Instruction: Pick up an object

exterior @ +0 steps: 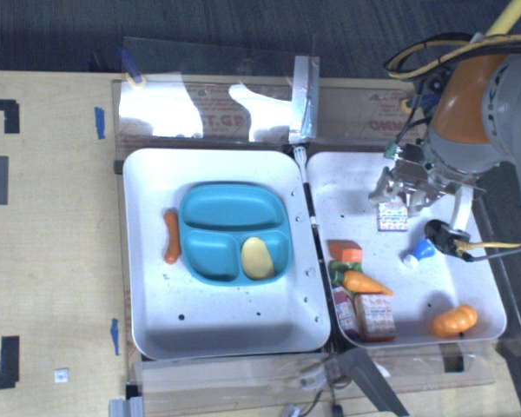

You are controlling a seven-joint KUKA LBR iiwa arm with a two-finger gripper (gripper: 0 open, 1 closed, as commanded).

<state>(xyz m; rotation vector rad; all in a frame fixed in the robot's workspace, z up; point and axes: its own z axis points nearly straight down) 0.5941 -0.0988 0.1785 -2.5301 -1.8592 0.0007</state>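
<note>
Gripper (405, 191), fingers unreadable, hovers over right bin (486, 320); blue tray (217, 224) holds a potato (257, 257).

The right bin (495, 307) holds a small white packet (392, 219) with red print lying flat toward twelve o'clock, and a blue cap (419, 252) near the middle. At nine o'clock lie an orange block (346, 251), a toy carrot (363, 281) and a red carton (375, 316). A small orange pumpkin (454, 321) sits at five o'clock.

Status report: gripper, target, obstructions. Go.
Gripper low in right bin, far end. Small pink-white packet directly beneath, not visibly held. Blue piece close beside.
</note>
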